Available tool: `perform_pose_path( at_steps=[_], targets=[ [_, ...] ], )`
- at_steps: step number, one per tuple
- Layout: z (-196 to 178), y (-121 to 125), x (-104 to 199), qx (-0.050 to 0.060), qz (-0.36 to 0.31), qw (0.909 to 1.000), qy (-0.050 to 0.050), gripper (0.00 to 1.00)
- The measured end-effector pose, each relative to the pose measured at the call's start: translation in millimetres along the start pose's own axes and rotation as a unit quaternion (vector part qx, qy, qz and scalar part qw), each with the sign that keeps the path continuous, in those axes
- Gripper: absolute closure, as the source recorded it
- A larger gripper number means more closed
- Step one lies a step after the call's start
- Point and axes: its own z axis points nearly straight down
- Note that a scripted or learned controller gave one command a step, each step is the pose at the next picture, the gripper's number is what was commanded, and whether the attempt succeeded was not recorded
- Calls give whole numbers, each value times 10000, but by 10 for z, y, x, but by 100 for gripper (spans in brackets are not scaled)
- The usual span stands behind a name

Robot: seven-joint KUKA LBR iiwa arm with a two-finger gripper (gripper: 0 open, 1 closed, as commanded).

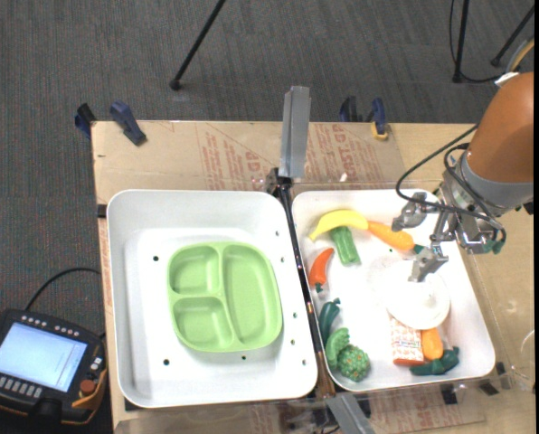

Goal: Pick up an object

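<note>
- The gripper (421,242) hangs over the right bin (483,328), at its far right part, with the grey arm (496,165) and its orange band coming in from the right.
- Its jaws stand apart, well open, one finger (409,213) toward the far side and the other (429,264) toward the near side; nothing sits between them.
- The carrot (390,236) lies just left of the jaws, near the far finger; whether it touches that finger cannot be told.
- A white disc (420,304) lies just below the near finger, toward the front of the bin.
- Left of the jaws, past the carrot, lie a banana (335,222) and a green piece (345,245) touching under it.
- Further left, by the bin's left wall, lies an orange-red pepper (320,266).
- Below and left of the jaws, near the front left corner, sit a dark green piece (328,316) and a broccoli (346,353).
- Straight below the jaws, beyond the disc, lie a small card (402,340), another carrot (431,343) and a green item (438,362) at the front wall.
- Far left of the jaws, in the left bin (129,242), a green divided plate (224,297) lies flat.
</note>
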Motion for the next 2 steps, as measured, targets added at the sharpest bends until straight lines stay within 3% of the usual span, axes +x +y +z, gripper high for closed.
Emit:
perform_pose_path(
  at_steps=[1,2],
  targets=[
    [1127,53,879,-17,-674,9977,-8,0],
    [1158,633,132,-18,-1032,9947,-16,0]
  ],
)
